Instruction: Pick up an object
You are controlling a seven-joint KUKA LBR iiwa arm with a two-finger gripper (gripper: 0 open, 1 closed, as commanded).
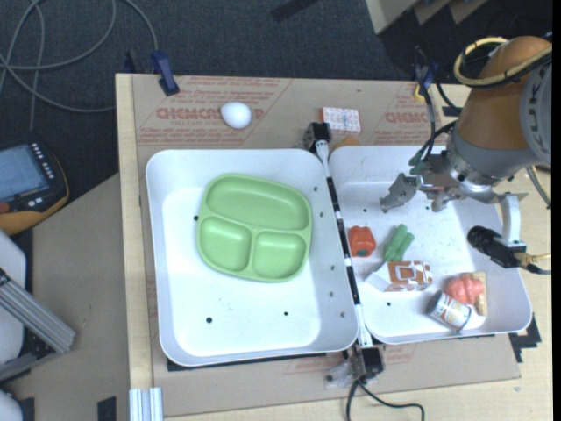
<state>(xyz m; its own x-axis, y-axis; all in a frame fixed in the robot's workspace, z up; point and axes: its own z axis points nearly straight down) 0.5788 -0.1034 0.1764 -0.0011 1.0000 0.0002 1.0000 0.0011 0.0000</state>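
Can [450, 312] beside pink toy [469, 288].

The table [263, 95] is topped with a tan cardboard sheet printed in faded red. Two shallow white bins sit side by side on it: the left bin [175, 323] fills the middle of the frame, the right bin [372, 160] touches it on the right. Behind them, toward the top, lie a white egg-shaped ball [235, 114] and a small patterned box [341, 119], well apart
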